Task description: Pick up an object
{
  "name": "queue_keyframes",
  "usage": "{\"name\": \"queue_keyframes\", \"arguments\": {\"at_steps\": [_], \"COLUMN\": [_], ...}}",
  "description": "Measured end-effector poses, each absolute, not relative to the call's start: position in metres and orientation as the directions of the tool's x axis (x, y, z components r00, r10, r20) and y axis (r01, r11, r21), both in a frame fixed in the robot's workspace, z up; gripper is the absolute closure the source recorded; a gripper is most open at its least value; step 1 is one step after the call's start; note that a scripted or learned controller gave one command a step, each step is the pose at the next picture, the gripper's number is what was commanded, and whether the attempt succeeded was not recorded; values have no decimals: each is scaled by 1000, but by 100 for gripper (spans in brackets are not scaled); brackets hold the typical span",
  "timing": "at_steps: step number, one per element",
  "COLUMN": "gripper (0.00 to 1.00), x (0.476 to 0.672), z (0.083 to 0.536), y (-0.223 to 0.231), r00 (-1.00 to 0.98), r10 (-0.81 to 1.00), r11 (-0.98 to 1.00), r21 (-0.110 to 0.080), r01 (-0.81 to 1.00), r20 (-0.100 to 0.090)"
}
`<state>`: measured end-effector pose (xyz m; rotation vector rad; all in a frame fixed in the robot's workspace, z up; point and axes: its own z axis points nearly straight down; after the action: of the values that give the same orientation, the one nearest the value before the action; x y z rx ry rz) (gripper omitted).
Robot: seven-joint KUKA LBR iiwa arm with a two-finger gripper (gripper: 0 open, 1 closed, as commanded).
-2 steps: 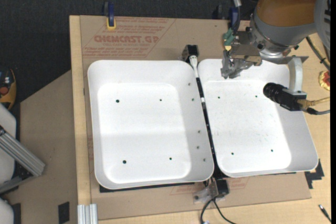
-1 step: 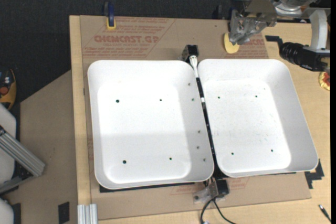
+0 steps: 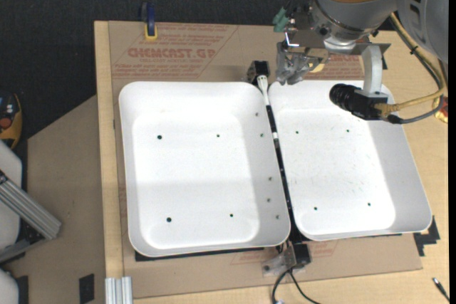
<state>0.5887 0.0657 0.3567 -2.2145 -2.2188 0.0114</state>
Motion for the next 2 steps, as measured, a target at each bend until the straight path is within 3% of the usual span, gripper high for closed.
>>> {"name": "queue_keyframes", "arguments": {"at_steps": [1, 2], "gripper": [100, 100], "x": [622, 606], "z": [248, 324], "y": [107, 34], "r00": [-3, 7], "r10": [1000, 1000], "r11": [3, -7], "r21": [-11, 7], "r01": [1000, 1000], "r20": [0, -2]}}
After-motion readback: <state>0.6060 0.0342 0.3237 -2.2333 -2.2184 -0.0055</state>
